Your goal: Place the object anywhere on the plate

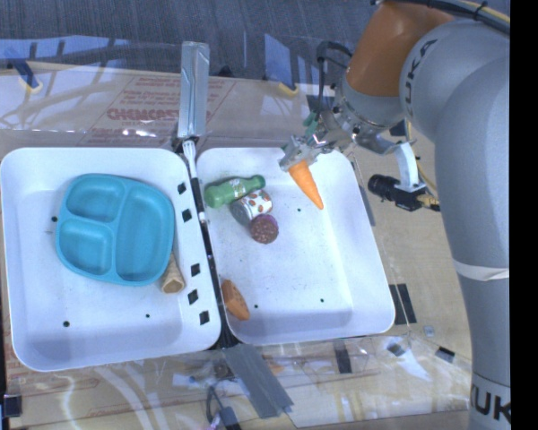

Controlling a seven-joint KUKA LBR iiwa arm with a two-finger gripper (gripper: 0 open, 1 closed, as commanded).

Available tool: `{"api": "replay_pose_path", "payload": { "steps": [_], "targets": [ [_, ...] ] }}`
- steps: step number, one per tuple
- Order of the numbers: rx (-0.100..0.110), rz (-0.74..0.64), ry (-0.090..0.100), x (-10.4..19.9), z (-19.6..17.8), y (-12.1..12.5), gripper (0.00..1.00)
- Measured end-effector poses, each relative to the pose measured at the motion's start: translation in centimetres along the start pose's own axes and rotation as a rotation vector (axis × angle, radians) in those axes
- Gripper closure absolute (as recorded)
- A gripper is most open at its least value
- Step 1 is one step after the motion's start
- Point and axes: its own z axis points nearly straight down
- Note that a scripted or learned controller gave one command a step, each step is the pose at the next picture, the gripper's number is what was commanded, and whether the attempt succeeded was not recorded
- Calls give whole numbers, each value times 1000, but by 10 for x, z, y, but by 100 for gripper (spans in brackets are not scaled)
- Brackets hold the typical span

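An orange carrot (307,183) hangs tilted over the back right of the right bin (341,276), its thick end up between the fingers of my gripper (299,153), which is shut on it. The blue three-compartment plate (115,227) lies in the left bin (36,312), well to the left of the gripper. Its compartments hold nothing.
In the right bin lie a green bottle (233,189), a small can (253,206), a dark red round piece (264,229) and an orange-brown piece (235,300) by the divider. A tan cone (172,278) rests at the plate's near right edge. The arm (448,106) fills the right side.
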Motion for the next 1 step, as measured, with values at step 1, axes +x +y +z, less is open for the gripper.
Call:
{"api": "replay_pose_path", "payload": {
  "steps": [1],
  "targets": [
    [2, -150, 1, 86, 21, 9, 100]
  ]
}}
